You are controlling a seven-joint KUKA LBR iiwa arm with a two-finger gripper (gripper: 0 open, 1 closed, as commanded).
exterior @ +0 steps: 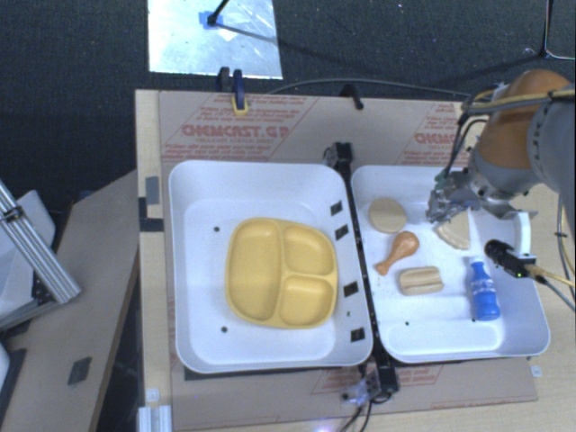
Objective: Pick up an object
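Lying just below-right of the jaws (443,207) — pale wedge-shaped food piece (455,233).

bench (148,241), two white bins (193,241) side by side

A yellow divided plate (281,273) lies in the left white bin (193,196) on a tabletop (270,120) covered with printed brown sheeting. A blue-and-yellow clamp (238,91) grips the tabletop's far edge. Beyond it, a shiny metal sheet (214,25) rests on dark carpet (63,61).
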